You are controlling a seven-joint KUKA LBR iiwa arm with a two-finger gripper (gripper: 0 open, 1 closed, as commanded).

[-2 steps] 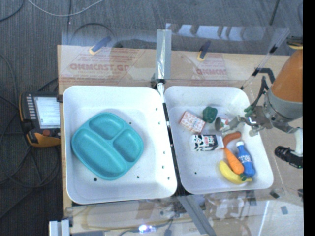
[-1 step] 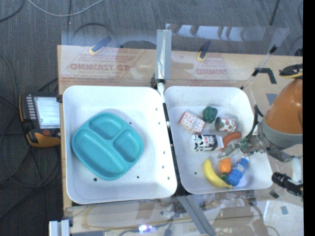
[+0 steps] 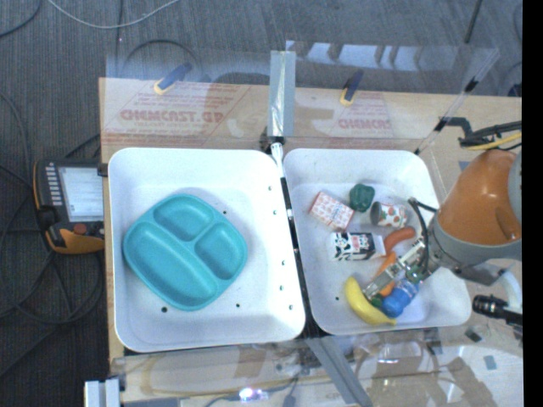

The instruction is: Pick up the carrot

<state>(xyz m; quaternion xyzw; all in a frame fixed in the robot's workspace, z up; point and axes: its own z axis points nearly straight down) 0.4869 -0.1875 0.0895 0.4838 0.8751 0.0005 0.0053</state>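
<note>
The carrot point(image 3: 384, 270) is a thin orange piece lying at a slant in the right bin point(image 3: 424, 170), between a black-and-white carton point(image 3: 354, 245) and a yellow banana point(image 3: 363, 303). My gripper point(image 3: 413, 261) hangs low over the bin, right at the carrot's upper right end and close to touching it. Its tip is small and partly hidden by the wrist. The arm's orange band point(image 3: 479, 202) sits above it on the right.
Around the carrot lie a red-orange sausage-like piece point(image 3: 400, 239), a blue object point(image 3: 399, 300), a small can point(image 3: 389, 215), a green object point(image 3: 361, 196) and a pink box point(image 3: 331, 211). The left bin point(image 3: 136, 168) holds a teal divided plate point(image 3: 185, 249).
</note>
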